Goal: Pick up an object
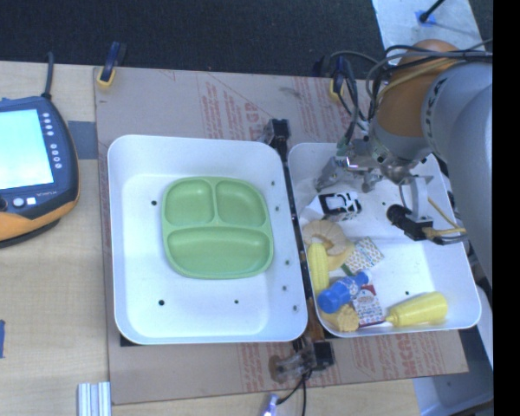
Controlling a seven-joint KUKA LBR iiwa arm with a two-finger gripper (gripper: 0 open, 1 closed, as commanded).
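My gripper [348, 178] hangs over the far left part of the right bin [451, 271]. Its two fingers stand apart with nothing between them, so it is open. Just below it lies a small black-and-white object [340, 204]. Nearer the front of the bin sit a cream lump [325, 232], a yellow corn cob [317, 267], a patterned packet [365, 255], a blue toy [336, 295], a red-and-white packet [367, 307] and a yellow bottle [416, 308].
The left bin [134, 232] holds a green divided plate [217, 228]. A tablet-like pendant [22, 167] lies at the far left of the bench. Black cable [412, 222] trails from the wrist across the right bin.
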